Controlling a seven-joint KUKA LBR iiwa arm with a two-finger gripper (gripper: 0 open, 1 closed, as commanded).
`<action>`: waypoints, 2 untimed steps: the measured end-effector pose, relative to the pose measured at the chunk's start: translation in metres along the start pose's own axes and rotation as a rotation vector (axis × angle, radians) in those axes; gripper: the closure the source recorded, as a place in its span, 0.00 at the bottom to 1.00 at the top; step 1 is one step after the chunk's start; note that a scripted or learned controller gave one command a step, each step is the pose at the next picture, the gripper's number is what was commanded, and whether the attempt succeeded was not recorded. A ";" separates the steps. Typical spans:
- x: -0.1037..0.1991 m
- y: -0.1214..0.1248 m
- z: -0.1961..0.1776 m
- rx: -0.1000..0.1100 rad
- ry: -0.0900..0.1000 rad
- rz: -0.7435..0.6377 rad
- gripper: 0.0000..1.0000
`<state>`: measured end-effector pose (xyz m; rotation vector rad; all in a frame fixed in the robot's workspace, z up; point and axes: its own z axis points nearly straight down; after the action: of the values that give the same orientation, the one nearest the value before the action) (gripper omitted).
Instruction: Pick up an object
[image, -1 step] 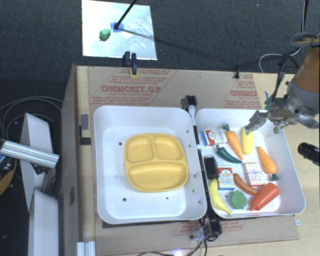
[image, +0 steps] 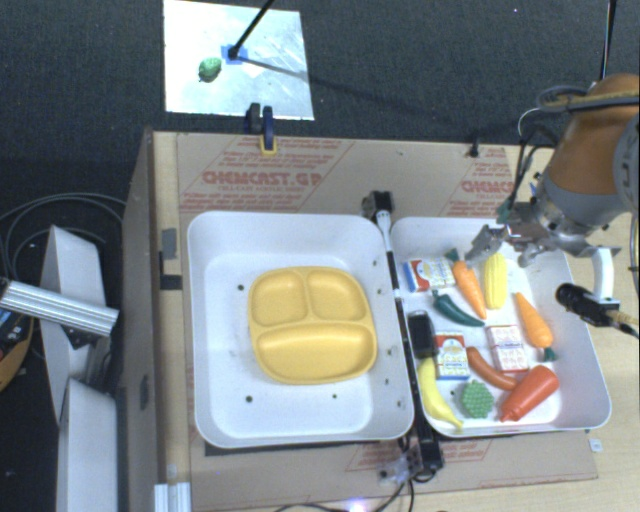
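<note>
Left bin: yellow divided plate sits center, nothing else in it. Right bin, lower right of frame: toy food packed together. Banana along its left wall, small cartons near top left, broccoli at bottom, corn cob upright beside a carrot, second carrot further right, red pepper at lower right. Gripper hovers over the bin's upper edge, just above the corn. Fingers: can't tell how far open; nothing visibly held.
</note>
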<state>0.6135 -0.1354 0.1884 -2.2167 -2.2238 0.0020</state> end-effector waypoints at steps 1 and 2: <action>-0.009 0.009 0.082 -0.015 -0.004 0.000 0.00; -0.005 -0.019 0.095 -0.030 -0.013 0.002 0.00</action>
<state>0.5947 -0.1407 0.0938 -2.2407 -2.2432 -0.0166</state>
